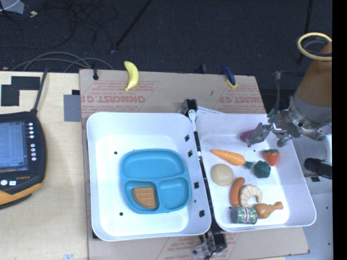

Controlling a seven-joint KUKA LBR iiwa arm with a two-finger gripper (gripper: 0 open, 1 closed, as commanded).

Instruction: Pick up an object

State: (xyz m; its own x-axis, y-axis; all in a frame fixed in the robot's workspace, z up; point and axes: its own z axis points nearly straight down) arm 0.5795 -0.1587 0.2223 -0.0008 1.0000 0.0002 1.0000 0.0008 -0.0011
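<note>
I'm in the approach step: gripper (269, 132) hangs over the right bin (303, 210), fingers spread, nothing between them. Next I need to drop onto the purple toy (249, 136) beside them and clamp.

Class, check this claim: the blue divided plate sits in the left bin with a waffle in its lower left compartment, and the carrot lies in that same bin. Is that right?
One detail is wrong. The camera view shows the carrot in the right bin, not the left bin. The rest holds: the blue divided plate sits in the left bin with the waffle in its lower left compartment.
</note>
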